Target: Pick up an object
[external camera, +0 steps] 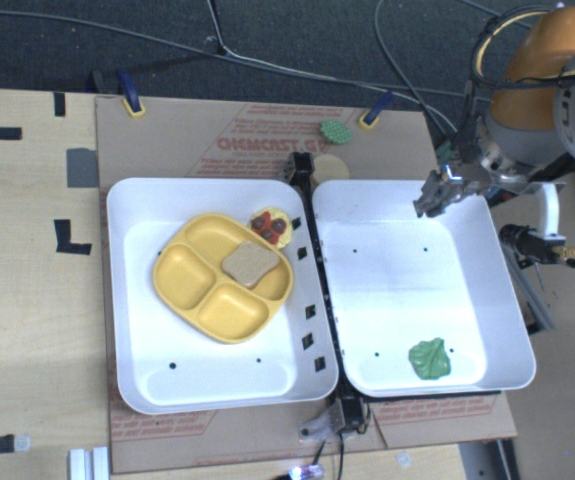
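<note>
On a cardboard-topped counter [257,138] bearing two white bins, the claw [433,200] hovers over the right bin's [507,298] upper edge, its spread unreadable, well apart from the likeliest pick, the green leaf-like piece [430,358] at lower right.

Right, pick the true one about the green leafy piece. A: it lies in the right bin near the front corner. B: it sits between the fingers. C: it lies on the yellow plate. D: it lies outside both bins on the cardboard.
A: the green leafy piece lies on the floor of the right bin, near its front right corner, well away from the gripper at the bin's far edge.
</note>
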